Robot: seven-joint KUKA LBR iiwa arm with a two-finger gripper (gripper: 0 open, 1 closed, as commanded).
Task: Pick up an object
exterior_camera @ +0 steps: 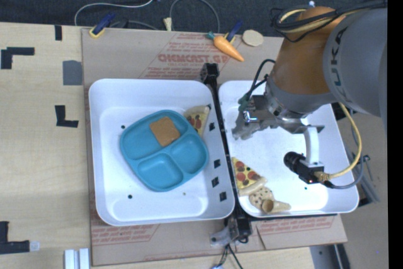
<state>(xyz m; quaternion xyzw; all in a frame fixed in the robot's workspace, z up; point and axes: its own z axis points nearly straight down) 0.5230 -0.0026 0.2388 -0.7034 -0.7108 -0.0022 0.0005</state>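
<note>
Fingers: grip state cannot be told; gripper [247, 125] over right bin [337, 198]
Nearby: pizza slice [247, 174] at 6 o'clock
Look: red-topped wedge

Blue tray [165, 157], tan square [165, 130], orange carrot [227, 48], perhaps spotted cookie [259, 196].

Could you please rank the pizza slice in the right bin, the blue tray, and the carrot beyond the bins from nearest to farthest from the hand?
From the hand:
1. Pizza slice, just below it in the right bin.
2. Blue tray, across the divider in the left bin.
3. Carrot, on the board beyond the bins; close to the tray's distance, so ranks 2 and 3 are tentative.
</note>
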